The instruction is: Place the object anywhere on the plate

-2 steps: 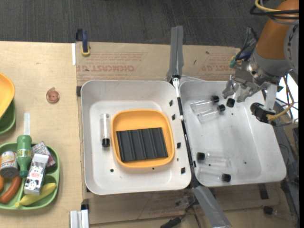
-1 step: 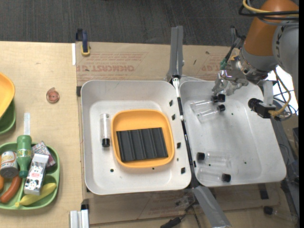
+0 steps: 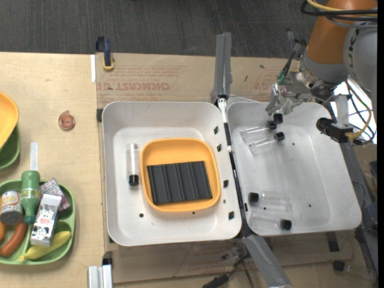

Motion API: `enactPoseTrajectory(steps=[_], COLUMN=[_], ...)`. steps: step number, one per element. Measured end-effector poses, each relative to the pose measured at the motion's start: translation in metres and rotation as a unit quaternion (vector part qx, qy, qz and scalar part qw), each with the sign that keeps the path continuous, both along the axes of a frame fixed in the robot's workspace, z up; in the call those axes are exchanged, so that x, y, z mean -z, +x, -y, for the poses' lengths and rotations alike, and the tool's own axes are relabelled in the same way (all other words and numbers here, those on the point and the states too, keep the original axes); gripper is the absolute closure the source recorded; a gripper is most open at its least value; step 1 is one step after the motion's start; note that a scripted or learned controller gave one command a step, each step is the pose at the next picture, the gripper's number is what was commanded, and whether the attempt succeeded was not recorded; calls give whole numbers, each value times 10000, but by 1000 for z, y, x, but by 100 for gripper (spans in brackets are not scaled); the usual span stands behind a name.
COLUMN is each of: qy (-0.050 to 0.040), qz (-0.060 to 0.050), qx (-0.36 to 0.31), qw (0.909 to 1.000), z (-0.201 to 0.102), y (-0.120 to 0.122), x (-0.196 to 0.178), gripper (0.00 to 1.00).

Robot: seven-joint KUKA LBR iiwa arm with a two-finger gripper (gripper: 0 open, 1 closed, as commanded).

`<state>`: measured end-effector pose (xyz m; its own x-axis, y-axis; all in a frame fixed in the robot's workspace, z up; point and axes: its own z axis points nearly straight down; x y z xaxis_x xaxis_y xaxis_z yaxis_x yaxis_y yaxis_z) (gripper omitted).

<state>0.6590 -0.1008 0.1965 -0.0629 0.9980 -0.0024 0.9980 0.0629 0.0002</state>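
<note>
Clear tubes with black caps lie in your right bin, apart from the orange plate in the left bin. Your gripper hovers over the right bin's far edge; whether it is apart or together, I cannot tell.

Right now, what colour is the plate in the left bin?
Orange-yellow. The plate carries a dark ribbed block, seen in the camera view.

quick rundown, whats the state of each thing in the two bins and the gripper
orange plate: flat in the left bin, carrying the black ridged block
black ridged block: lying flat on the plate
clear tube: lying in the left bin, beside the plate
right bin: small clear tubes with black caps lying scattered
gripper: over the right bin's far edge, nothing visibly held
</note>
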Motion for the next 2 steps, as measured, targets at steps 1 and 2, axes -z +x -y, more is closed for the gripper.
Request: enactPoseTrajectory(steps=[1, 2], qy=[6, 9], qz=[-9, -9], qx=[-727, -1974], qw=[9974, 9803], z=[-18, -19], y=[0, 0], x=[5, 5], gripper=[100, 100])
